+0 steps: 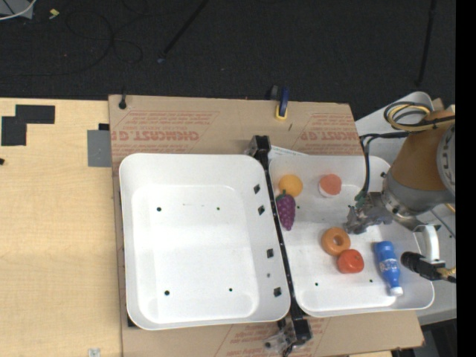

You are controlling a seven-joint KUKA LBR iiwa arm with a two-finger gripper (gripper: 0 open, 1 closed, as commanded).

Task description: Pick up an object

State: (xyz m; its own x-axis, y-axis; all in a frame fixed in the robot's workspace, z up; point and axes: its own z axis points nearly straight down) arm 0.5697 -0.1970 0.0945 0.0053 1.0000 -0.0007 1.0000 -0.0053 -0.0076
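The right bin (335, 303) holds several small objects: a yellow-orange ball (291, 185), a salmon and white cup shape (330, 185), a purple grape bunch (285, 210), an orange ring (336, 240), a red tomato-like piece (350, 261) and a blue bottle with a white cap (387, 267). My gripper (358, 221) hangs low over the bin's right middle, just right of and above the orange ring. Nothing shows between its fingers, and their state is too dark and small to read.
The left bin (193, 236) lies beside the right one, with a black divider strip (271, 222) between them. Both sit on a cardboard sheet (223, 129). The grey arm with its orange band (424, 162) and cables fills the right side.
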